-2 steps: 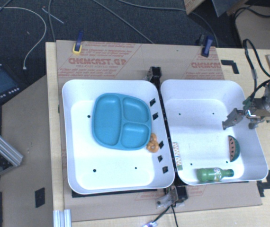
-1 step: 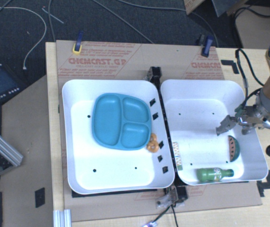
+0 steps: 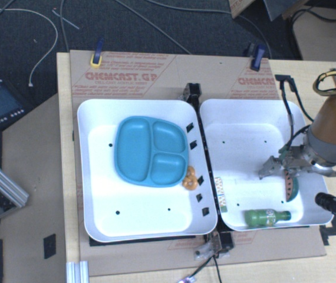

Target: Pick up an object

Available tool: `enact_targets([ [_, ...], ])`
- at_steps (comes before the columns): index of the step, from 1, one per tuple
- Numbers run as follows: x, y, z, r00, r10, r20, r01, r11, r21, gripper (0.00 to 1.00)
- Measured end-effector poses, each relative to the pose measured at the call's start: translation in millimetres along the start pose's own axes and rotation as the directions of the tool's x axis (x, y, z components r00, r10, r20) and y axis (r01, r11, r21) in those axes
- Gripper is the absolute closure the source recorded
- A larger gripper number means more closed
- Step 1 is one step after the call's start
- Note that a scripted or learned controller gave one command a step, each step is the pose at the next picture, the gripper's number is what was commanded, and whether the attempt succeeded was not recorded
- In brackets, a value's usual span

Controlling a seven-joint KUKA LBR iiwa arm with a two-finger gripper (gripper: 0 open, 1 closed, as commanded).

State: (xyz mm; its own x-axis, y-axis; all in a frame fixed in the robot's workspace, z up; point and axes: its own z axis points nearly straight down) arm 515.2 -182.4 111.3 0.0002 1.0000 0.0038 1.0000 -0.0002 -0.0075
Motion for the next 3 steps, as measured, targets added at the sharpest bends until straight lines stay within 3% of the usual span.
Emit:
enact_targets([
  [1,-0.8,1.8,-15.0,1.0,0.0,0.003,0.0,1.0,-0.008,1.0],
  [3,6.8,-4.4,-124.4,1.0,-0.002,0.006,0.002,1.0,-0.015,1.0],
])
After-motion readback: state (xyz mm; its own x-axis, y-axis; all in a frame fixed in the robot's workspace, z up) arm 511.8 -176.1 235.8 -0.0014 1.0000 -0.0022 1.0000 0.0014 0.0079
